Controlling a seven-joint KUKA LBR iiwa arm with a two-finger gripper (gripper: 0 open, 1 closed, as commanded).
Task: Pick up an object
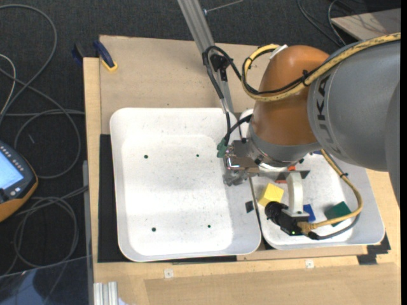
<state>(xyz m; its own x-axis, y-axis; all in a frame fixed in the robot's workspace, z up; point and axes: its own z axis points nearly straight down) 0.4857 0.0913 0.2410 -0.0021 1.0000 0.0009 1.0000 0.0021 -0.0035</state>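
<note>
Reaching in from three o'clock, the arm (331, 100) hangs over the right bin (372, 230), with the left bin (172, 183) at its nine o'clock. The gripper (234, 170) sits at the seam between them; whether it is open or holds anything cannot be told. A yellow block (273, 192) lies near its four o'clock, and a green block (339, 208) lies farther that way.

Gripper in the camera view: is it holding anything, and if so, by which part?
Cannot be told. The gripper sits low at the right bin's left edge, and the arm hides what is under it.
</note>
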